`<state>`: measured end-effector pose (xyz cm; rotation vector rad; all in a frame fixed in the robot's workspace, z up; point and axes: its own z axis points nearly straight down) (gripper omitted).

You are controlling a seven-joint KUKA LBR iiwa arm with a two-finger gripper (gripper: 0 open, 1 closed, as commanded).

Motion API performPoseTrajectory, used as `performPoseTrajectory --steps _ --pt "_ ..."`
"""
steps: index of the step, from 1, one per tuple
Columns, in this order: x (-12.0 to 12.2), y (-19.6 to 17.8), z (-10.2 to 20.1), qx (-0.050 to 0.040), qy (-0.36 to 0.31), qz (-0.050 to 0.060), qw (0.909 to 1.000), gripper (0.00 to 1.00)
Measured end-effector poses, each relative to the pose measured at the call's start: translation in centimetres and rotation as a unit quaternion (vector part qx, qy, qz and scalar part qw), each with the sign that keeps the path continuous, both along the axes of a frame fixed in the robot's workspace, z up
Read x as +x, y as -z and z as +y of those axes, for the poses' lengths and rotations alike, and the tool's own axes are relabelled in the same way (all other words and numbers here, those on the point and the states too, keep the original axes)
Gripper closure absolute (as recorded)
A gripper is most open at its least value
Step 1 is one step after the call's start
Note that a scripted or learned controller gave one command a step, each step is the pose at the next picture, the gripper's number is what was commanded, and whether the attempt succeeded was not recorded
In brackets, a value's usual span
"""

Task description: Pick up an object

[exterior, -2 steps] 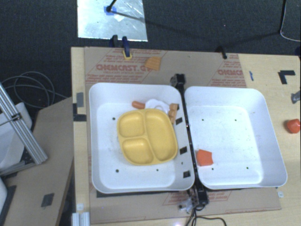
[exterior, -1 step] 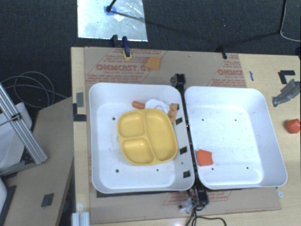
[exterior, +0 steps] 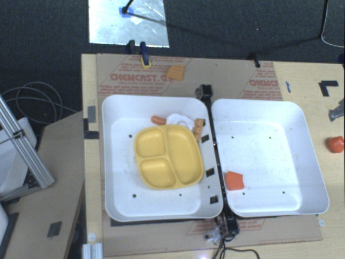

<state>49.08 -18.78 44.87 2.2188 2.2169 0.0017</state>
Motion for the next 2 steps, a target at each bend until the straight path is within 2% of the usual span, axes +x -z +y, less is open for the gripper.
performPoseTrajectory --steps 1,2 --pt "8.7 1.2 5.7 0.0012 -0.006 -0.001 1.0 0.0" --pt "2.5 2.1 5.3 0.0016 0.0 0.002 1.0 0.0"
